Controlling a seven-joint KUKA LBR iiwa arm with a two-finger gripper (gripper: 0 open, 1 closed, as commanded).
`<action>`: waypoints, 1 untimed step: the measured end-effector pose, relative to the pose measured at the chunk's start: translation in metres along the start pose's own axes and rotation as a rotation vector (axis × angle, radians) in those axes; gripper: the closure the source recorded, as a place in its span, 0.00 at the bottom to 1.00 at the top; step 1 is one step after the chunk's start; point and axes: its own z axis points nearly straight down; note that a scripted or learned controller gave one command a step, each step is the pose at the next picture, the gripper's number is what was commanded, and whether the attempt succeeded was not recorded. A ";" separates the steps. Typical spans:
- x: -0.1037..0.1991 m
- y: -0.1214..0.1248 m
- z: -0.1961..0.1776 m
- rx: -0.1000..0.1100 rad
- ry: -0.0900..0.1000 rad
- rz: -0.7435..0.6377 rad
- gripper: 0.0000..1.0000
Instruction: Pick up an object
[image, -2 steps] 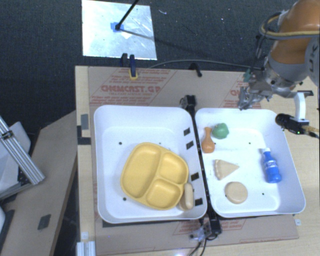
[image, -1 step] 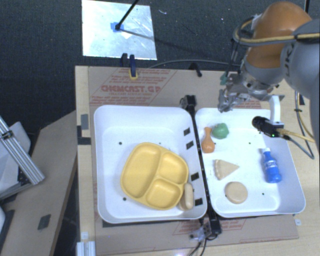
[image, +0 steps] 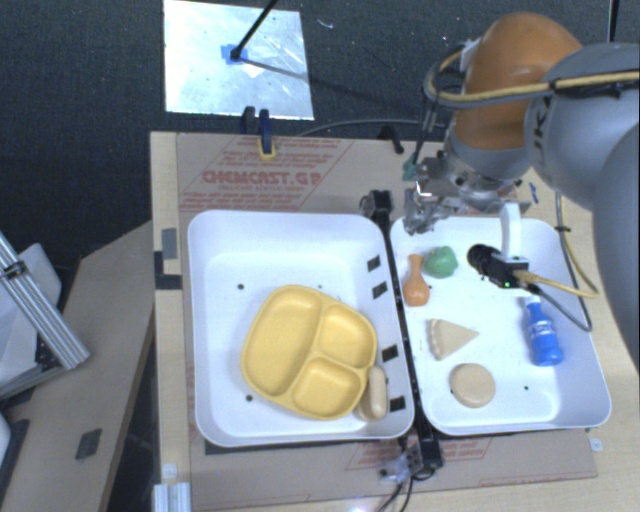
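Observation:
My gripper (image: 424, 215) hangs over the far left corner of the right bin (image: 575, 400), just above and left of a green lump (image: 440, 262). Nothing shows between its fingers. An orange pear-shaped piece (image: 416, 281) lies just below the gripper beside the bin's left wall. Further toward the front lie a pale wedge (image: 449, 337) and a tan round disc (image: 471, 385). A blue bottle (image: 542, 331) lies at the right side of that bin.
The left bin (image: 215, 300) holds a yellow divided plate (image: 310, 350) with a beige oblong piece (image: 375, 392) against its right edge. The arm's orange band and grey body fill the space above the right bin's far edge.

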 end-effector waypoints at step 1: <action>0.052 -0.011 0.012 0.000 0.001 0.000 1.00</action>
